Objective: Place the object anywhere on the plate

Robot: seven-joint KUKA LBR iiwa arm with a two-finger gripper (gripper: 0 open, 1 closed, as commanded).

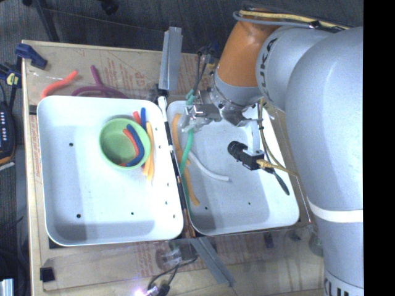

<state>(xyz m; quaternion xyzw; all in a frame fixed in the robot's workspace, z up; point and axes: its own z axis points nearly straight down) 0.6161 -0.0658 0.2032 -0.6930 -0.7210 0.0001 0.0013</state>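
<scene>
Item: green plate (125,143), left bin (68,190), already ringed with coloured strips along its right rim. Item: claw (196,111), poised over the top-left corner of the right bin (271,208); open or closed cannot be told from here. Item: green strip (186,142), likely the object, dangling from beneath the claw along the bin's left wall; whether it is actually pinched is unclear. Step in hand, by my reading: lift clear of the divider, carry left, release over the plate's middle. Arm (308,85): reaches in from the right, orange band uppermost, wrist bent down.
</scene>
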